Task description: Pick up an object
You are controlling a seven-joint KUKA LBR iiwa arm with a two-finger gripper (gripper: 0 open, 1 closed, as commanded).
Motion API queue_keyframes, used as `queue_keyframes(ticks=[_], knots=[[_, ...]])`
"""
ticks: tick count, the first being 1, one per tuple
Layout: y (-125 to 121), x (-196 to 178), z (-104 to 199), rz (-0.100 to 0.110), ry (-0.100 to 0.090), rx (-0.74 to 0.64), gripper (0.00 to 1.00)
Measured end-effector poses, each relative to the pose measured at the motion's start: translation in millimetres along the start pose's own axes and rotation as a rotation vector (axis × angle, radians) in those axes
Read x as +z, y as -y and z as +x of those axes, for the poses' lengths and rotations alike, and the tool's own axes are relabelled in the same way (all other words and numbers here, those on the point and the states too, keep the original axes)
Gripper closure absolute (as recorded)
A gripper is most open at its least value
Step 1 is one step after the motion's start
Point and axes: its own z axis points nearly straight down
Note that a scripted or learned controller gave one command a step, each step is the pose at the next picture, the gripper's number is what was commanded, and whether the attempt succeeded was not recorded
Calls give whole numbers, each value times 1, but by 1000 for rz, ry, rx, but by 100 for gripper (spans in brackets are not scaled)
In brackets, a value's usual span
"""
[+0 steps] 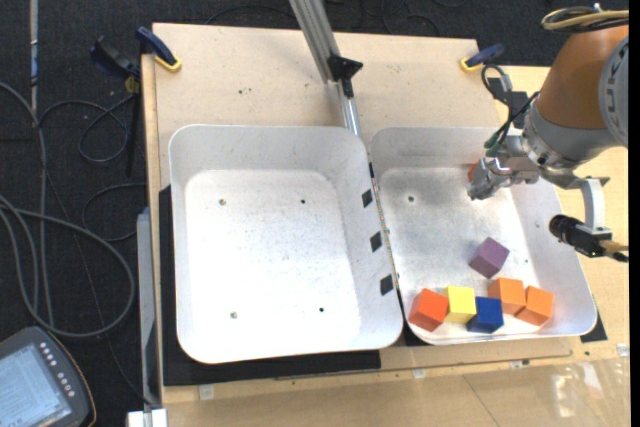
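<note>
Six blocks lie in the right bin [560,215], all toward its near end. A purple block [489,257] sits alone, tilted, a little up from the others. Below it the rest bunch along the near rim: an orange block [430,308] at the left, a yellow block [461,301] just beside it, a blue block [488,314] touching the yellow one on its near right, then two more orange blocks [523,299] side by side at the right, close to the bin's corner.

Up the bin from the purple block, well apart from it, the gripper [483,187] hangs over the bin's bare far half. Something small and reddish shows at its left edge, too blurred to name. Nothing can be made out between its tips, and I cannot tell whether it is spread or closed. The arm [585,95], with its orange band, comes in from the right above the bin's far right corner.

The left bin [190,215] lies just beside the right one, their inner rims touching. Both rest on a tan bench [250,65], with a slanted metal pole [305,0] running down from the top to the place where the bins meet.
</note>
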Motion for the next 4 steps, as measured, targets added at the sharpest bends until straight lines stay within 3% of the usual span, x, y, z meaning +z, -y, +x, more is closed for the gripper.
queue_keyframes(ticks=[2,3,4], knots=[[6,-104,2,0,1,0,100],[0,-93,49,7,-3,-4,100],[-21,-93,98,5,-3,-5,100]])
